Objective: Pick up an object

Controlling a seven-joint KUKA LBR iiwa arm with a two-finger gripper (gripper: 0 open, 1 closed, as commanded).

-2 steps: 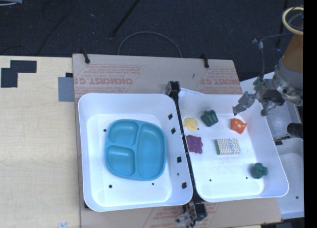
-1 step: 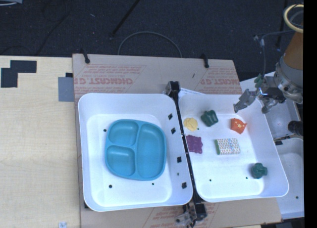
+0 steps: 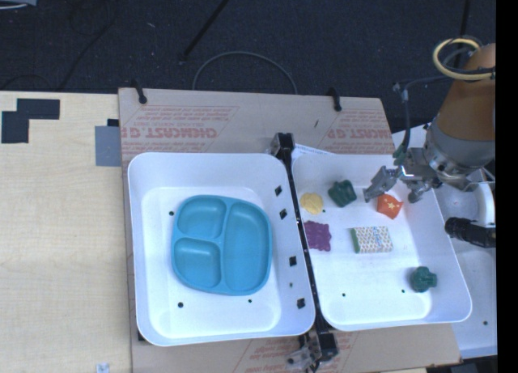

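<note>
Nearest the camera, a dark green lump (image 3: 422,279) lies at the right bin's (image 3: 453,298) five o'clock corner. At two o'clock the hand (image 3: 398,187) stands spread over the orange block (image 3: 389,205), not yet gripping. Closing off-centre could push this block toward the green piece (image 3: 341,193) at ten o'clock, and the fingers would close on nothing.
</note>
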